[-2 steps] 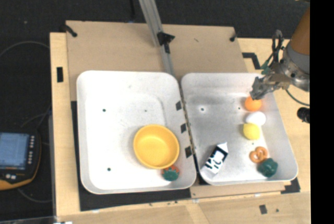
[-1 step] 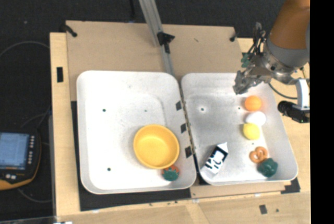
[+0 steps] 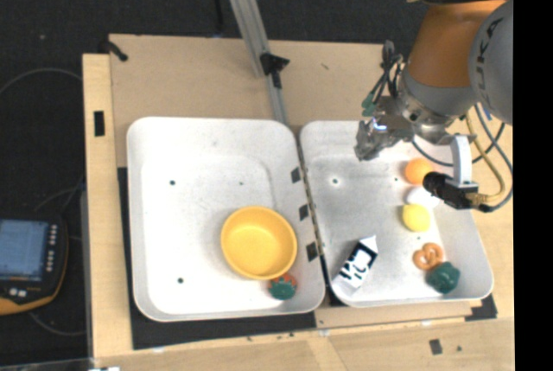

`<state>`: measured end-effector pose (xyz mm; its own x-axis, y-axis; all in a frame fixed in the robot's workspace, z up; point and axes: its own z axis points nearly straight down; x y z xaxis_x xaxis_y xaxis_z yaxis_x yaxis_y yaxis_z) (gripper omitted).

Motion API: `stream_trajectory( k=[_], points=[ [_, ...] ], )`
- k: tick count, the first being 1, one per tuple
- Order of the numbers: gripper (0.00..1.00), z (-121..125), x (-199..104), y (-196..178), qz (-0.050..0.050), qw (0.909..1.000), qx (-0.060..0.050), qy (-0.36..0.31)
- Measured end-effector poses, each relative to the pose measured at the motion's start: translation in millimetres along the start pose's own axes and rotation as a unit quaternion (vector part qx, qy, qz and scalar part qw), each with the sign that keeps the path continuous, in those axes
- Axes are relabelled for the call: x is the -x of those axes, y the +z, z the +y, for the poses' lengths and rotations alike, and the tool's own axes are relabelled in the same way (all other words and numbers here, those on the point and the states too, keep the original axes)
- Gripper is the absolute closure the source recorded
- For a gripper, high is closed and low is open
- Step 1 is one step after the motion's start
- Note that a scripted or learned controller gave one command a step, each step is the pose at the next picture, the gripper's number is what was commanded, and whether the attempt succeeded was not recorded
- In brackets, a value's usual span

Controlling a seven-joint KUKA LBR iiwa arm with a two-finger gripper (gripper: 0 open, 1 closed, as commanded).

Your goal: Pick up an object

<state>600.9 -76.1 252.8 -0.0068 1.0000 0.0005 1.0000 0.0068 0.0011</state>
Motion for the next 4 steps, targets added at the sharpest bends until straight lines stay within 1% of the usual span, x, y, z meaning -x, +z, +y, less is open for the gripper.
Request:
stream_trajectory(
  k=[1,2,3,4],
  points=[
    [1.00,2,-59,-5,0.001,1.0000,0.001,-0.001],
    [1.00,16,-115,-9,0.001,1.0000,0.001,-0.001],
    [1.00,15,-164,6,0.000,1.0000,-0.001,0.000],
    [0.00,15,-161,5,-0.001,1.0000,-0.001,0.002]
  ],
)
